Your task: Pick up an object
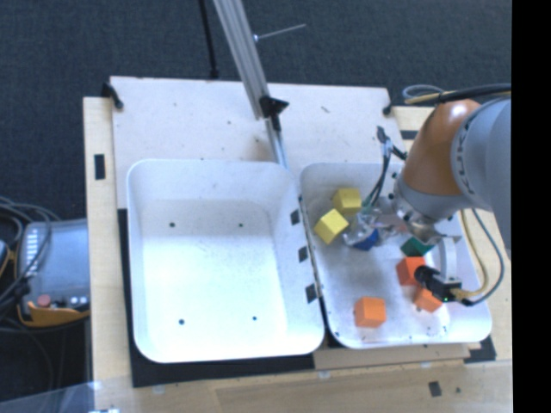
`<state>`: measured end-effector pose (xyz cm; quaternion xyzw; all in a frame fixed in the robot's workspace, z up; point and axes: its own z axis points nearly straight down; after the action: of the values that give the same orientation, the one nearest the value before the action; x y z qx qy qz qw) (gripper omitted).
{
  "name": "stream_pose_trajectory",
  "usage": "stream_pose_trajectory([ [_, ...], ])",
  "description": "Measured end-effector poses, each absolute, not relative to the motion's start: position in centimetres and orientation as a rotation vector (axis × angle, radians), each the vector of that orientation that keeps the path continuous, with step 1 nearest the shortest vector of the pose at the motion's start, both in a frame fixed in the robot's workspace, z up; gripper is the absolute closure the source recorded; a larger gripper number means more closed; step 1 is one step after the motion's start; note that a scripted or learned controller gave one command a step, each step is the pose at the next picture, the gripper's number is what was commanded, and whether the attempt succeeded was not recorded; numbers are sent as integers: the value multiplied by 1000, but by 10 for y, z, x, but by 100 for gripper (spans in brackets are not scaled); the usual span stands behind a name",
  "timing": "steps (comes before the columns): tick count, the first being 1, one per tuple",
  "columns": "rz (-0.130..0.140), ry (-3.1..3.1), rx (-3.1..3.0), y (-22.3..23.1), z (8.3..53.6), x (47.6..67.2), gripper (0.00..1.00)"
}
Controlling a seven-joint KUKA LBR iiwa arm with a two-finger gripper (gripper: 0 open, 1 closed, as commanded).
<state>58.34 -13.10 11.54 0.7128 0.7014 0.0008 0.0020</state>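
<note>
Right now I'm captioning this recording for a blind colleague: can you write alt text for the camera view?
The grey arm's gripper reaches down over a blue object in the right bin, among two yellow blocks, orange blocks and a green one. The left bin sits beside it.

Two white bins side by side: a left bin (215,256) and a right bin (344,325). Two yellow blocks, one (348,200) higher and one (331,225) lower, near each other. Three orange blocks: one (370,311) low in the middle, one (408,271) farther right, one (428,300) just below that. One green block (417,246), partly hidden. One blue thing (365,241), too hidden to name. One grey arm (465,162) with one orange band.
</note>
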Motion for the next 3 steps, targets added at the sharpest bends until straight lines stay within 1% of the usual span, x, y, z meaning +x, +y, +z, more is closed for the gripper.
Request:
stream_pose_trajectory([
  [1,4,2204,2231,-140,172,592,100],
  [2,2,2212,2225,-151,226,588,100],
  [3,1,2222,2216,-152,277,589,100],
])
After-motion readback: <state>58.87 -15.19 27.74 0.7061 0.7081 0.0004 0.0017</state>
